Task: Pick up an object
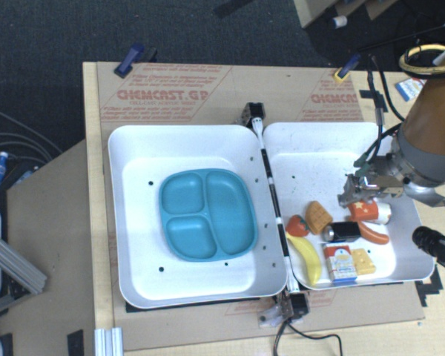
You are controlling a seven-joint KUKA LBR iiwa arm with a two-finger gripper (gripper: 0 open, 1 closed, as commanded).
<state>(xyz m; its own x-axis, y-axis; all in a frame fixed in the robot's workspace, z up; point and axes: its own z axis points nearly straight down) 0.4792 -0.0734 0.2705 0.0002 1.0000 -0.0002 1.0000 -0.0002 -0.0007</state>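
Observation:
My gripper [361, 189] hangs over the right bin [311, 148], at its right side, just above a red and white item [368, 211]. Beside that item lie an orange sausage [374, 233] and a black object [343, 231]. Further left are a brown bread-like piece [319, 216], a small red piece [297, 226] and a yellow banana [305, 256]. A small printed box [341, 265] and a yellow cheese wedge [365, 261] rest near the bin's front wall. I see nothing lifted off the bin floor.
The left bin [133, 162] holds a blue divided plate [207, 213]. A black clamp strip [268, 176] runs along the joint between the bins. The arm's orange band [434, 117] rises at the right edge. The back part of the right bin is bare white floor.

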